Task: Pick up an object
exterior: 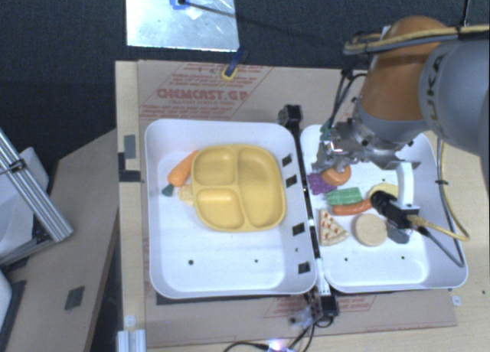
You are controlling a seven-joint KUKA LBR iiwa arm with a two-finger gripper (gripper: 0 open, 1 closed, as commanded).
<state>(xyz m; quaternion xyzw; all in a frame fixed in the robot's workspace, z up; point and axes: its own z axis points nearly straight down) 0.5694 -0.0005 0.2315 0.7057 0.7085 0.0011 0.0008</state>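
Your gripper [334, 161]: opening cannot be told, low over orange toy [338, 175] in right bin [440, 262] | beside it: purple piece [318, 184], green block [343, 195], sausage [349, 207], pizza slice [331, 228] | left bin [164, 266]: yellow tray [233, 187], carrot [181, 169]

Robotics lab setup: industrial arm [429, 75] over cardboard-covered worktop [207, 94], two white bins [164, 266] taped side by side, toy food [348, 201], loose cables [440, 228], aluminium framing [31, 197], dark carpet [53, 52].
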